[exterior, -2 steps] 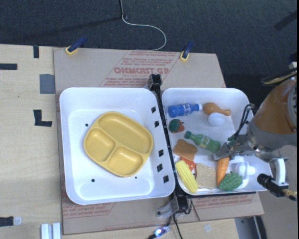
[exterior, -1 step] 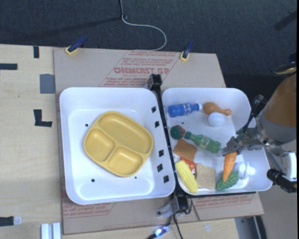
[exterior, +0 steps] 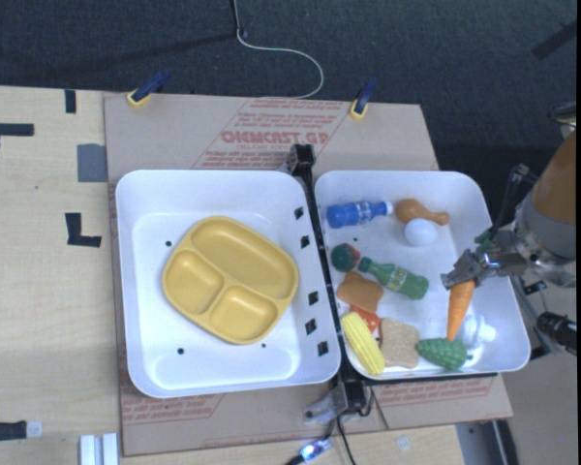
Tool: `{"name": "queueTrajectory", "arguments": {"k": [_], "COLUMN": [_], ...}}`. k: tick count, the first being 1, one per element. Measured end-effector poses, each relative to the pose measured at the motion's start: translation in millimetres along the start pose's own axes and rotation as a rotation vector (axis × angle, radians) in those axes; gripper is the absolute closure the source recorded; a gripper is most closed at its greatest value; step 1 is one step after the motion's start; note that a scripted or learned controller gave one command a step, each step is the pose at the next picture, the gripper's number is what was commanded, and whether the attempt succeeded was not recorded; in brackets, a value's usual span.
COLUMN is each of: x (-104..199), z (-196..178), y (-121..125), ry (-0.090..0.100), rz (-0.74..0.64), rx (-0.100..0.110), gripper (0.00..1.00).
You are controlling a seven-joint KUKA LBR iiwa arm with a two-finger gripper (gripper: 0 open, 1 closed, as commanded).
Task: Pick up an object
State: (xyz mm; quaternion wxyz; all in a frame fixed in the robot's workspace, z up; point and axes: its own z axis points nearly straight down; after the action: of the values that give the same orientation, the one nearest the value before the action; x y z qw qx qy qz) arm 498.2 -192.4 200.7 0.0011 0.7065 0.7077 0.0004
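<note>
My gripper [exterior: 468, 267] hangs over the right side of the right bin [exterior: 407, 175], reaching in from the right. An orange carrot [exterior: 459, 310] lies just below it, its top end right at the gripper; whether they touch is unclear. Further left in the same bin lie a blue bottle [exterior: 356, 212], a drumstick [exterior: 423, 210], a white egg [exterior: 420, 232], a green bottle [exterior: 389, 276], a brown bun [exterior: 358, 291], a corn cob [exterior: 362, 343], a slice of toast [exterior: 400, 343] and a green vegetable [exterior: 442, 354].
The left bin [exterior: 136, 289] holds a yellow divided plate [exterior: 230, 279]. Both bins rest on a cardboard sheet [exterior: 261, 134] held by clamps at its far edge. A small white item [exterior: 480, 333] lies at the carrot's tip. A cable [exterior: 281, 51] loops behind the bins.
</note>
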Motion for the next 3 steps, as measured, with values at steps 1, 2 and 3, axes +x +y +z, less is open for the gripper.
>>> {"name": "queueTrajectory", "arguments": {"k": [1, 2, 3], "x": [0.5, 47.7, 98.1], "z": [-24.6, -13.2, -11.8], "y": [0.5, 23.2, 46.0], "ry": [0.001, 0.002, 0.003], "rz": [0.0, -0.003, -0.006], "rx": [0.001, 0.004, 0.004], "gripper": [1.0, 1.0, 1.0]}}
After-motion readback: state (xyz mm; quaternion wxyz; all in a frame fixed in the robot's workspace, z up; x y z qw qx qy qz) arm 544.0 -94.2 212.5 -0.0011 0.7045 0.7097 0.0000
